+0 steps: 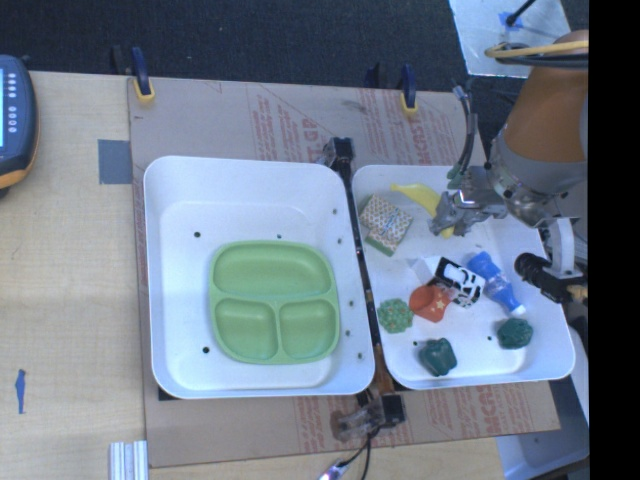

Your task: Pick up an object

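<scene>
The grey metal two-finger gripper [458, 218] hangs over the right shallow white bin [545, 368], beside a yellow plastic piece [418, 197]; whether it grips anything, I cannot tell. Small toys lie below it, among them a red block [432, 303].

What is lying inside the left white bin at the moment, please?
The left white bin holds a green divided tray with three compartments, lying flat near its middle. The bin floor beneath the tray is covered, so anything under it cannot be seen.
</scene>
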Available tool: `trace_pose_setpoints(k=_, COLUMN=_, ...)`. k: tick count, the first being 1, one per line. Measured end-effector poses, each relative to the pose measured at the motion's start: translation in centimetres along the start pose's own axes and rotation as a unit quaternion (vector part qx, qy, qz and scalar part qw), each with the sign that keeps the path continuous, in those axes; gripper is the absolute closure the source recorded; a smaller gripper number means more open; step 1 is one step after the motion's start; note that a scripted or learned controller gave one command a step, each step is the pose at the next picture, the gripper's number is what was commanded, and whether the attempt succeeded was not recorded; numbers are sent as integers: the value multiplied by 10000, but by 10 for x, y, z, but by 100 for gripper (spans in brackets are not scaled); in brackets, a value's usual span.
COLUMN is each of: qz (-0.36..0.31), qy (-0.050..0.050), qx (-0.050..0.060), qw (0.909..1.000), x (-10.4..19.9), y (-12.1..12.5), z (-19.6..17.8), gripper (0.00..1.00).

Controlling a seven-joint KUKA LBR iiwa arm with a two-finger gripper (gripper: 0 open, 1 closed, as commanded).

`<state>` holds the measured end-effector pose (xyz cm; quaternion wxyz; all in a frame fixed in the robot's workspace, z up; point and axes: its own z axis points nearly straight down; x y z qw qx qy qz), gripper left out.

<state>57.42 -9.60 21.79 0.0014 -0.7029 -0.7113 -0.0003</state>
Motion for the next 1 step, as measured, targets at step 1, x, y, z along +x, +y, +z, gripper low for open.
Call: trace_pose_setpoints(k=1, qz=4, qy=-3, qx=19, qw=10000, x=59, y=-15, z=-17, gripper=100)
